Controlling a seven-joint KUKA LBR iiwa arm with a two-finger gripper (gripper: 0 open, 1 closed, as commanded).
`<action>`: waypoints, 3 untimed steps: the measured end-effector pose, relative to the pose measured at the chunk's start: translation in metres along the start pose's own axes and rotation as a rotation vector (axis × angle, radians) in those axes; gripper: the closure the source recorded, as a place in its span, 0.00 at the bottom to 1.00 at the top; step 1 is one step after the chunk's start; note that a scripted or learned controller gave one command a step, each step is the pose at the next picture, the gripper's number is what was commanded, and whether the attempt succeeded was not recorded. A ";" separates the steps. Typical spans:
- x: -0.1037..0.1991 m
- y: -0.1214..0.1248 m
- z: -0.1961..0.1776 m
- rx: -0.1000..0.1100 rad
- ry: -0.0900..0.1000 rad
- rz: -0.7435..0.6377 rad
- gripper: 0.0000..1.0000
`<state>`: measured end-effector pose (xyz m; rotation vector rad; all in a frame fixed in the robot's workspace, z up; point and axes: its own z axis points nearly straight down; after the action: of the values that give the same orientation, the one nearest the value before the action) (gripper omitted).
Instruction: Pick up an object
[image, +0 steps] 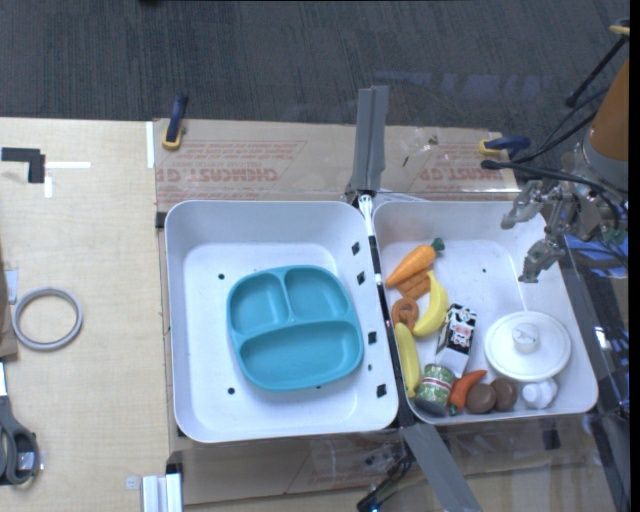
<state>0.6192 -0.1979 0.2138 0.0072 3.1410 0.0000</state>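
Claw (538, 262) above right bin's (480, 222) far corner, grip state impossible to tell, toy carrot (414, 264), bananas (433, 306) and white lidded pot (527, 345) below.

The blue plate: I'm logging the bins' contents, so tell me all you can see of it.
The blue plate is a rounded, glossy, plastic-looking tray with three compartments, two small toward the far side and one large nearer the camera. It lies flat, slightly turned, in the middle of the left bin, with nothing on it.
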 end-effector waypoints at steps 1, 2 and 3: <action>0.008 0.043 0.099 0.007 -0.018 -0.103 0.00; 0.138 0.074 0.124 0.000 0.001 -0.120 0.00; 0.049 0.100 0.122 0.001 -0.003 -0.101 0.00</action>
<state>0.5704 -0.0980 0.0917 -0.1518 3.1344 -0.0017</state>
